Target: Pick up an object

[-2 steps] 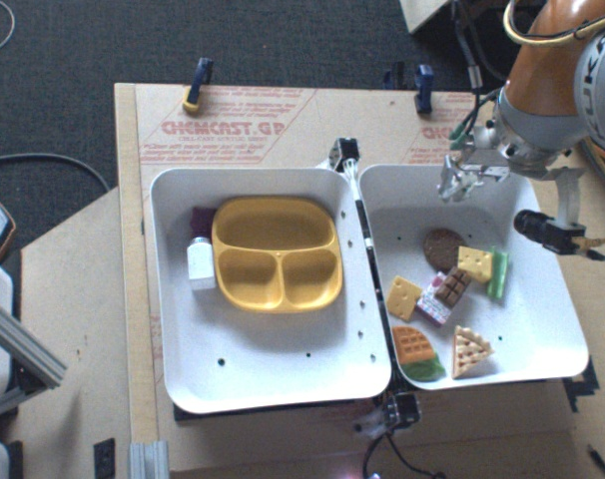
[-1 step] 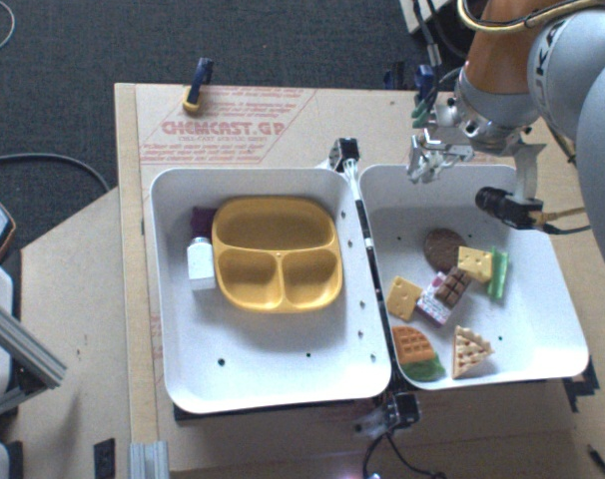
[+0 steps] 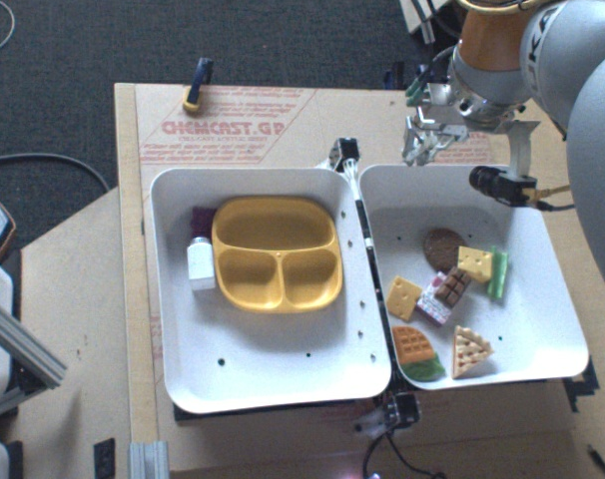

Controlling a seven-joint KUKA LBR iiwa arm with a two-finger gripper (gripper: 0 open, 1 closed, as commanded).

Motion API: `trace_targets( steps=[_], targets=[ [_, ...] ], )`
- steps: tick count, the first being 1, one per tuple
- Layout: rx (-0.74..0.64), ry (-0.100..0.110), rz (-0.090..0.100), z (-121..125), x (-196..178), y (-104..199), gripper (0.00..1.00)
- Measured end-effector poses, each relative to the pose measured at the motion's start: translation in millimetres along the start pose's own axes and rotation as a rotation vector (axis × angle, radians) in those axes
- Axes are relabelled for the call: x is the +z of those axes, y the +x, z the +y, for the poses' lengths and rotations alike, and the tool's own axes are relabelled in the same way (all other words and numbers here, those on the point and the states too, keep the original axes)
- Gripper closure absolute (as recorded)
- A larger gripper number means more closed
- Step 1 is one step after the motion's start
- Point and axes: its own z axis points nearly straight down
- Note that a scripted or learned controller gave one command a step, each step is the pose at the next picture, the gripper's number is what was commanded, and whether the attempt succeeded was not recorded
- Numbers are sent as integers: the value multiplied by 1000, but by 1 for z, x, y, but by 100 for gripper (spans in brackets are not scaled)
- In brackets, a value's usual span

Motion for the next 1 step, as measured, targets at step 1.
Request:
trace_targets(
  steps=[1],
  targets=[
    [4,10,1,-12,13,-8,100]
  ],
)
